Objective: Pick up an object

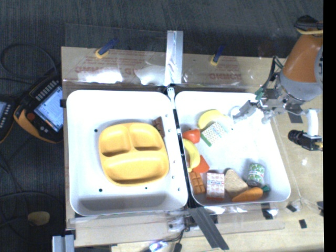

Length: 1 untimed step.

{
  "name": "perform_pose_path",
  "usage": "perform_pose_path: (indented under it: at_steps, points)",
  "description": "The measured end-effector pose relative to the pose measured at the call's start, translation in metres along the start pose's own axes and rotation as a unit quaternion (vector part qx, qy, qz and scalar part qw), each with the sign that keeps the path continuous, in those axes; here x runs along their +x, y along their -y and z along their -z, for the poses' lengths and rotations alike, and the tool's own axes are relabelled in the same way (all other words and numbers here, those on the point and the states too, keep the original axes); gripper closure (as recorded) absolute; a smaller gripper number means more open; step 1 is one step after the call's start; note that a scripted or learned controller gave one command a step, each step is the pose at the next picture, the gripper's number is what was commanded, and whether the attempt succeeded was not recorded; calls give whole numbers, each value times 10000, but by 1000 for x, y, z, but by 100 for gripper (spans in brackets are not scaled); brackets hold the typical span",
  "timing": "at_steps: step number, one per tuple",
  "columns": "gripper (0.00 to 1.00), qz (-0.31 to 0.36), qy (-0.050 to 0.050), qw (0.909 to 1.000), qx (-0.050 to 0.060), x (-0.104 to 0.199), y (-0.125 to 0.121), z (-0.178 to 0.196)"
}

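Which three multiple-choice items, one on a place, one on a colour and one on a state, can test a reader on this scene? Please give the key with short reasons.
1. Where does the tray lie?
A. in the left bin
B. in the right bin
C. on the floor

2. What colour is the carrot?
A. blue
B. orange
C. white

3. How does the gripper stand?
A. at the upper right of the right bin, with nothing seen between its fingers
B. in the left bin, pressing on the tray
C. lifting the carrot high above the bench

Key: 1 A, the tray fills the left bin. 2 B, the carrot at the front wall of the right bin is orange. 3 A, it sits beside the yellow-green toy.
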State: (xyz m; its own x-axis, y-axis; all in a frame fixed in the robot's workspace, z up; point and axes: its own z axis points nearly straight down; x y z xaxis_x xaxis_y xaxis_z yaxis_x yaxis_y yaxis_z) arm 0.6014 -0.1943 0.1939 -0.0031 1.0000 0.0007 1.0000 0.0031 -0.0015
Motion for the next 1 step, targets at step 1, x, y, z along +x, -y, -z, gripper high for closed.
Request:
perform_pose_path:
  at_steps: [1]
  points:
    - [0,-153,1,9999,10,78,-18,-24]
